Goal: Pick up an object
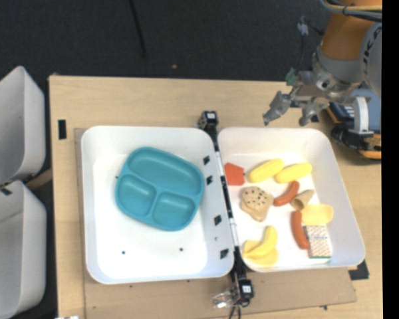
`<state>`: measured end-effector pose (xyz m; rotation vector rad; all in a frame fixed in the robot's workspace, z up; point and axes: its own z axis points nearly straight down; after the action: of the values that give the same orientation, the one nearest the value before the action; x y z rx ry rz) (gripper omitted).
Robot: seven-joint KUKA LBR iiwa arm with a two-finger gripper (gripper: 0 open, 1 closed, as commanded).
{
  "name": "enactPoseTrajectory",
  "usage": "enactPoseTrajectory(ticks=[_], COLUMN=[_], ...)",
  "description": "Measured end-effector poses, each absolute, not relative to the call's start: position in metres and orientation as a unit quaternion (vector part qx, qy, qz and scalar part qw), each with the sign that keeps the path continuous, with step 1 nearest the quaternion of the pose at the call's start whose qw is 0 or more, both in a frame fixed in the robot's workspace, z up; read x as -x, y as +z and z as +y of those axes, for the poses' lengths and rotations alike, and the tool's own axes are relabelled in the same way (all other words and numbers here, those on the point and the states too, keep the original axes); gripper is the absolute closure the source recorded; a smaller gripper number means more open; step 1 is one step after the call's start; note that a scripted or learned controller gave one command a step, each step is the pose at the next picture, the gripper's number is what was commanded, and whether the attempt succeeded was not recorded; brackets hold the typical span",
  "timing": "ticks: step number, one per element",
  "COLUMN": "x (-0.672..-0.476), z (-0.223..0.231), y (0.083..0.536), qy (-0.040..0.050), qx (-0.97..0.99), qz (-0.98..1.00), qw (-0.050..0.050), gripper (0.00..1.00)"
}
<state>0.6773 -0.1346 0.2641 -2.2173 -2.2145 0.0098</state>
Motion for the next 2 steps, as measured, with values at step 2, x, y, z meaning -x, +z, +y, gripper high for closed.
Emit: enactPoseTrajectory(ticks=[2], x=[-0.687], z=[-0.140], y=[0.218], qy=[0.0024], qx=[0.707], qz=[-0.707], qw=[0.001], gripper=[0.00])
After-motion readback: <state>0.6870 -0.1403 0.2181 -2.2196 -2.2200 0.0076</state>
